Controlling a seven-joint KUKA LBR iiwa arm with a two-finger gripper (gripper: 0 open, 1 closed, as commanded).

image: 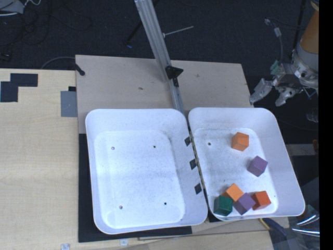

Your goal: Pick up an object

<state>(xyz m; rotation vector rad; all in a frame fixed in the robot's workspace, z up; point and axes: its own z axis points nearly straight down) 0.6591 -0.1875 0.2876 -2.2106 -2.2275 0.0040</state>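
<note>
My gripper hangs beyond the far right corner of the right bin, high above the bench, open with nothing between its fingers. In the right bin lie several blocks: an orange cube near the middle, a purple cube below it, and a cluster at the near edge made of a small orange block, a green block, a purple block and a red-orange block.
The left bin sits beside the right one, joined by black clips. A slanted aluminium rail rises behind the bins. A wooden table surface lies at the left.
</note>
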